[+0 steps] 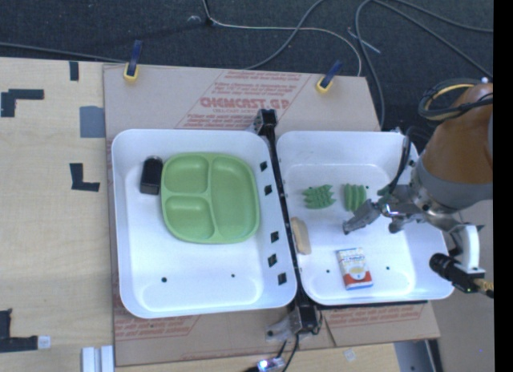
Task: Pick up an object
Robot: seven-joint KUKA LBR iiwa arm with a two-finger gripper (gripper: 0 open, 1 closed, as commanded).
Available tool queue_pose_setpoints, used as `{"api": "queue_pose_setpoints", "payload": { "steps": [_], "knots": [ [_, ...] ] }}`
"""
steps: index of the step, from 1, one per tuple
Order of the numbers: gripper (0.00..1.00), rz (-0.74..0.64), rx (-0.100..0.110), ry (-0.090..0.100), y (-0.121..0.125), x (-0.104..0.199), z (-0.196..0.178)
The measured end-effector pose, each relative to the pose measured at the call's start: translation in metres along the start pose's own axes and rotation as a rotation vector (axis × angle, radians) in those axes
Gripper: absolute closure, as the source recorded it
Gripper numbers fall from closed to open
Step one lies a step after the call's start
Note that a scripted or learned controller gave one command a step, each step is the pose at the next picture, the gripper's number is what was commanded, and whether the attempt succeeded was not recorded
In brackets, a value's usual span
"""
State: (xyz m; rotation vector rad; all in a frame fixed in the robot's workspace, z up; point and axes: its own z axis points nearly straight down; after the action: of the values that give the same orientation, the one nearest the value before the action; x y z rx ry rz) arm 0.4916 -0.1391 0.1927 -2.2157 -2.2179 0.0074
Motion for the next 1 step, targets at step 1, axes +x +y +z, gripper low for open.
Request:
{"api": "queue_pose_setpoints", "payload": {
  "steps": [1],
  "knots": [
    [0.0,0.001,-0.002,0.0,0.0023,-0.0037,0.0452]
  ]
}}
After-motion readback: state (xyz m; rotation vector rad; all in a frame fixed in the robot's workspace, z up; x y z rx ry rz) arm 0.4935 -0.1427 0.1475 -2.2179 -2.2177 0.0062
